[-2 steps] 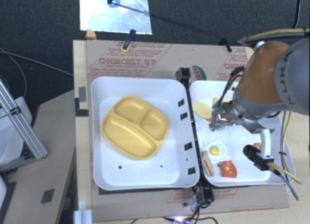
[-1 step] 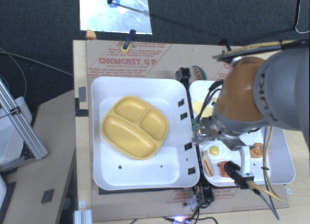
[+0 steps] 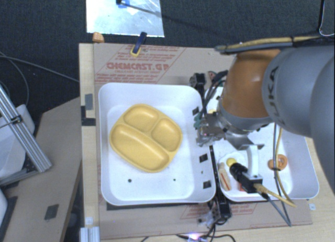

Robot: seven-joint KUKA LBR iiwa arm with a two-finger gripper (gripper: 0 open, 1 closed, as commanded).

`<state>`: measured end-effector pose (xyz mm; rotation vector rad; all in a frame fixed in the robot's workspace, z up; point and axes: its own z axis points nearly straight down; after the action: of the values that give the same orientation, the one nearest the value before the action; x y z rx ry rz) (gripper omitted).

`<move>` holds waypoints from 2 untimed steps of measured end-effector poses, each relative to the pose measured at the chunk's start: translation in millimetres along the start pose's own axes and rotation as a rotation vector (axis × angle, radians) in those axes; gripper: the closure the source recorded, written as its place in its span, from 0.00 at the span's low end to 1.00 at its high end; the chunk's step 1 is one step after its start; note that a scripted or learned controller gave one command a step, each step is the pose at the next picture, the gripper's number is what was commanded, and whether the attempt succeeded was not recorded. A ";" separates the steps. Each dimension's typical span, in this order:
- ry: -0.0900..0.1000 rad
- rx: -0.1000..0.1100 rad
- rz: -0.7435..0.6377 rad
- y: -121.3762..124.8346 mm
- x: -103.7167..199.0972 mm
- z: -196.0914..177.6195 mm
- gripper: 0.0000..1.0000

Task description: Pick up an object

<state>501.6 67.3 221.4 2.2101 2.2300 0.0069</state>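
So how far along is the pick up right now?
Nothing looks picked yet. The yellow plate lies flat in the left bin. The arm hangs over the right bin, where small items lie at the front. Grasping and lifting are left.

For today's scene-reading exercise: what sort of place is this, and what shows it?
Probably a robotics lab test bench: a grey robot arm reaches over two white bins, one holding a yellow divided tray, with loose cables between.

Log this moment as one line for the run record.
arm: over right bin | left bin: yellow divided plate | right bin: small items under arm | grasp: cannot tell
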 end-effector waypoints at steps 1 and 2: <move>0.000 0.006 0.002 -15.3 38.9 33.0 1.00; -0.005 -0.001 0.014 48.6 -30.9 37.2 1.00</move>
<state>550.6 37.0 184.5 2.2223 2.2122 0.0025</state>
